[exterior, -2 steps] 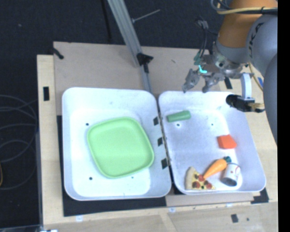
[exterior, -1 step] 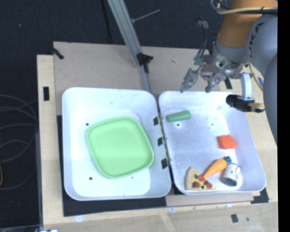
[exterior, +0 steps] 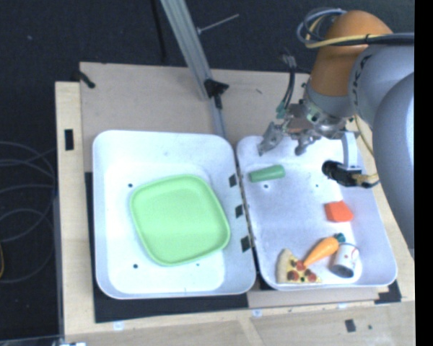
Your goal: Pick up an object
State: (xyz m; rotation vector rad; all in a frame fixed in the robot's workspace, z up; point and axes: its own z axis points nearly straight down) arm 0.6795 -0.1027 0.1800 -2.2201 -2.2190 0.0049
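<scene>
My gripper (exterior: 283, 145) hangs over the far left corner of the right bin (exterior: 303, 200), its two fingers spread open with nothing between them. Just below it a small green cylinder (exterior: 265, 173) lies on its side on the bin floor, apart from the fingers. Farther toward the front, an orange block (exterior: 338, 211) sits near the bin's right side. A carrot (exterior: 321, 251), a pizza slice (exterior: 296, 269) and a small white and red cup (exterior: 344, 260) lie together at the front right corner.
The left bin (exterior: 115, 164) holds a light green square plate (exterior: 179, 218). A grey metal pole (exterior: 191, 42) slants up from the bench behind the two bins. The divider between the bins runs just left of the green cylinder.
</scene>
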